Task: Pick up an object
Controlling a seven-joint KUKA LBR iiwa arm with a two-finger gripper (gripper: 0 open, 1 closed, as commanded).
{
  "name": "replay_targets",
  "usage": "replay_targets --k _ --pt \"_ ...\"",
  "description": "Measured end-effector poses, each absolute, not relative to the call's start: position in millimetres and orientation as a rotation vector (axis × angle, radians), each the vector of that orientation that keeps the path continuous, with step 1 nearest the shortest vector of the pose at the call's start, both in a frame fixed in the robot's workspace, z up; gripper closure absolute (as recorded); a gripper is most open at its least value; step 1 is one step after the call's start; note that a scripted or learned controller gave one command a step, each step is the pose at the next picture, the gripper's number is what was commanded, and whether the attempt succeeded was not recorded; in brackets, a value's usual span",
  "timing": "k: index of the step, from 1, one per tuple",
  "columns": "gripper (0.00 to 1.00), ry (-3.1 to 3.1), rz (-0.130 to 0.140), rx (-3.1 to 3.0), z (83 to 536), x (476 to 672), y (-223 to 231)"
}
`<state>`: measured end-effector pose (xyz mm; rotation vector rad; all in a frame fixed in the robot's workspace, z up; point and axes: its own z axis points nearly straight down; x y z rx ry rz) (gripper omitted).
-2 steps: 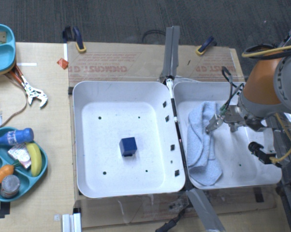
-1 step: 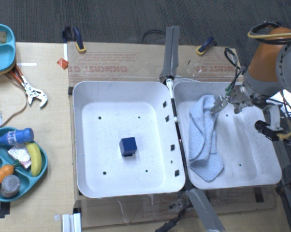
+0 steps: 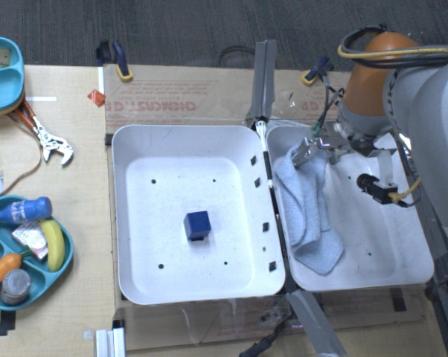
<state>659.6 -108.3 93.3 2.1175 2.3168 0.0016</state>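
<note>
- Bottom edge: grey metal bracket pieces (image 3: 313, 326) poke out below the seam between the two bins, on the brown bench top (image 3: 68, 192).
- Near left: round blue divided plastic tray (image 3: 60, 270) holding a yellow banana (image 3: 54, 245), an orange carrot (image 3: 1, 270), a blue-and-white bottle (image 3: 16, 212) lying on its side, a small metal can (image 3: 14, 286) and a crinkled foil packet (image 3: 32, 238).
- Left shallow white bin (image 3: 135, 274): small dark blue cube (image 3: 198, 225) sits alone on the floor, roughly centre, slightly toward the near side, well clear of all walls.
- Right shallow white bin (image 3: 388, 266): crumpled light blue-grey cloth (image 3: 306, 214) lies along its left wall, running from the far left corner down toward the near side.
- Two-finger gripper (image 3: 309, 151) is over the far left corner of the right bin, right at the top end of the cloth. Fingers: cannot tell if spread or closed, and cannot confirm cloth between them.
- Grey arm with orange band (image 3: 376, 65) comes in from the right over that bin; black cable connector (image 3: 376, 188) hangs beside it.
- Mid left on bench: silver adjustable wrench (image 3: 53, 146).
- Far left edge: second light blue plastic tray (image 3: 4, 76), partly cut off.
- Far edge: two blue-and-yellow clamps (image 3: 116, 58) (image 3: 315, 71), and a small red tag (image 3: 96, 97).
</note>
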Motion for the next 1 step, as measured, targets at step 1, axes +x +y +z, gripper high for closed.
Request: replay_targets --k 1 --pt "0.00 2.353 0.000 2.075 93.8 647.2 -190.4"
